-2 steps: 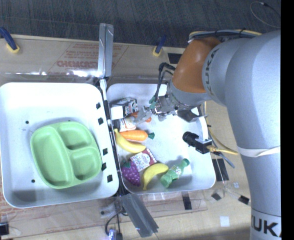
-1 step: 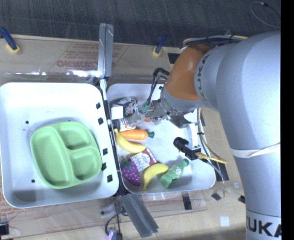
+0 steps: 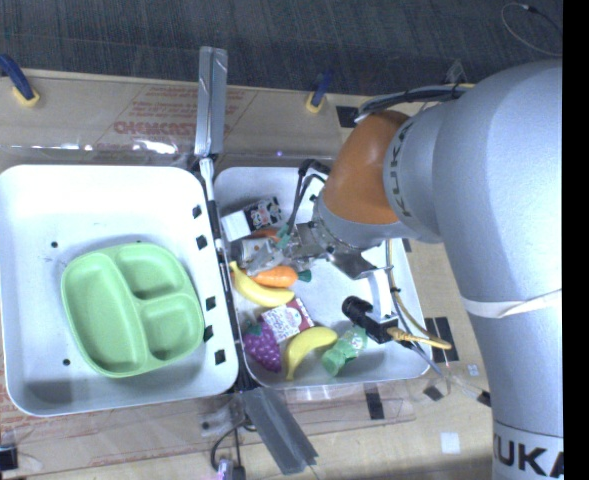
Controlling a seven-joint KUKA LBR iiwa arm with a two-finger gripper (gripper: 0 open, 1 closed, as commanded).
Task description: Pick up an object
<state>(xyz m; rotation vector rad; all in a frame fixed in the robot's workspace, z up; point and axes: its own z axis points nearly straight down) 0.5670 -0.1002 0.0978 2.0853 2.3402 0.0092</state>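
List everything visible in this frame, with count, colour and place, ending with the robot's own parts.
shallow white bins: 2, white, side by side on the bench
green divided plastic tray: 1, light green, left bin
yellow plastic bananas: 2, yellow, right bin, near its left and front
orange plastic carrot: 1, orange, right bin, by the upper banana
purple grape bunch: 1, purple, right bin front
green bottle: 1, green, right bin front
blue clamps: 2, blue, bench back edge
claw: 1, dark, over the right bin
grey arm: 1, grey with orange band, from the right

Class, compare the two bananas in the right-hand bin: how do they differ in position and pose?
The upper banana lies near the bin's left wall beside the carrot; the lower banana lies nearer the front edge, between the purple grapes and the green bottle. The upper banana curves like a bowl, the lower banana like an arch. Both are yellow.
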